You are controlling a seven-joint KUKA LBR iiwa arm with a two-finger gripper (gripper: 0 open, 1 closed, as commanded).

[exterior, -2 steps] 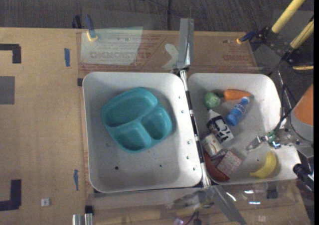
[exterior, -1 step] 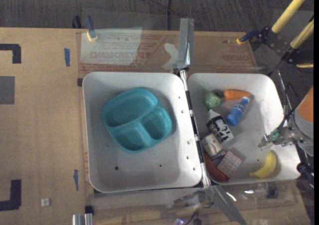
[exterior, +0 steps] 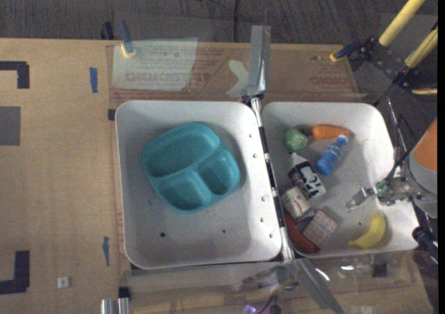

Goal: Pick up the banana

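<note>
The yellow banana (exterior: 370, 230) lies curved on the floor of the right bin (exterior: 361, 117), near its front right corner. The gripper (exterior: 364, 196) reaches in from the right, over the bin floor just behind the banana and a little to its left. Seen from above, a small gap separates the two. The arm's grey body and orange band (exterior: 427, 147) show at the right edge of the view.
The right bin also holds a green round fruit (exterior: 295, 139), an orange carrot (exterior: 330, 131), a blue bottle (exterior: 332, 155), a black-and-white bottle (exterior: 306, 176), and small cartons (exterior: 319, 226) by a red dish (exterior: 297, 235). In the left bin lies a teal divided plate (exterior: 190, 167).
</note>
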